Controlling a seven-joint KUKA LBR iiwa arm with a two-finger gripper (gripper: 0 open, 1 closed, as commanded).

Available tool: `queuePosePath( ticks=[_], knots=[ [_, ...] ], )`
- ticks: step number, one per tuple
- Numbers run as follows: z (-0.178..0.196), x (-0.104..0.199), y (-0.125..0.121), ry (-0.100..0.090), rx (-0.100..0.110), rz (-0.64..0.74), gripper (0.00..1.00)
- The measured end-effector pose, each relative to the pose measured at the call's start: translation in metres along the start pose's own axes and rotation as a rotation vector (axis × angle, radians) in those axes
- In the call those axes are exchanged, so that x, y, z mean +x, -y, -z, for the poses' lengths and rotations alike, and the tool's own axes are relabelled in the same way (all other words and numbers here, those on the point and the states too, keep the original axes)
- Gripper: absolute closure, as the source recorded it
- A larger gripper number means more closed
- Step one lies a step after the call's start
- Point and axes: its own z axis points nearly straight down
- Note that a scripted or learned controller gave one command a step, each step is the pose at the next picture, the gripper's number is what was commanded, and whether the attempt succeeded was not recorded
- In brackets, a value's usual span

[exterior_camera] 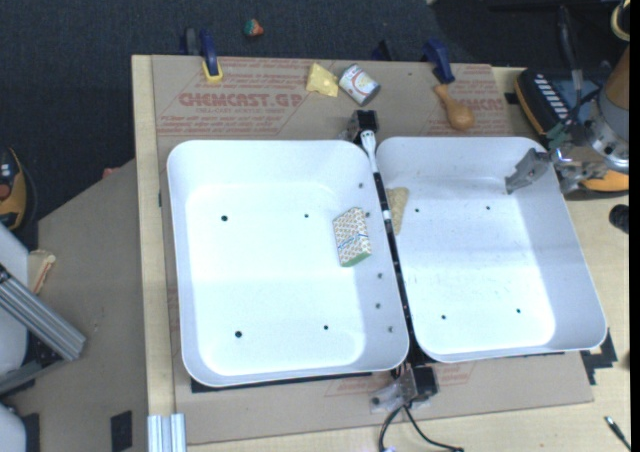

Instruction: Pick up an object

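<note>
A small block with a green and white pattern (351,236) lies in the left bin (200,180), close to its right wall. A flat tan piece (397,207) rests in the right bin (560,280) against its left wall. My gripper (527,172) hangs over the right bin's far right corner, at the end of the grey arm (605,130) that reaches in from the right. It is far from both objects, and nothing shows in its grasp.
Behind the bins on the board lie a yellow piece (322,80), a small white canister (359,85) and a wooden-handled tool (455,108). Blue clamps (210,55) (436,60) hold the board's far edge. A black clip (365,126) sits where the bins meet.
</note>
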Motion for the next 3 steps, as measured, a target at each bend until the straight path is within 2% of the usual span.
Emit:
queuePosePath(
  ticks=[1,2,3],
  knots=[
    [0.022,0.138,-0.047,-0.004,-0.009,0.015,0.0],
    [-0.004,0.224,-0.019,-0.003,0.005,0.007,0.0],
    [-0.003,0.282,0.001,-0.002,0.004,0.005,0.0]
  ],
)
